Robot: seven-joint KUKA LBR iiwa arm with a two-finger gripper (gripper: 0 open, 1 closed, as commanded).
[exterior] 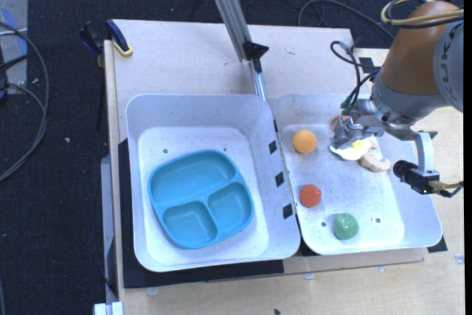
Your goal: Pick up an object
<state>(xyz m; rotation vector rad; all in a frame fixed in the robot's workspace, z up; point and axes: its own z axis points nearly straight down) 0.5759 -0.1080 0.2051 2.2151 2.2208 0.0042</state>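
The right bin (391, 232) holds an orange ball (304, 141), a red ball (310, 195), a green ball (344, 226) and a pale white-and-yellow object (355, 150) with a tan piece (375, 163) beside it. My gripper (346, 133) is down in the upper part of this bin, right over the white-and-yellow object and touching or nearly touching it. The orange ball lies a short way to its left. The arm's wrist hides the fingertips.
The left bin (140, 122) contains a blue sectioned plate (200, 197). A grey metal post (228, 0) slants over the bench behind the bins. A cable and a black fitting (414, 175) hang by the right bin's right wall.
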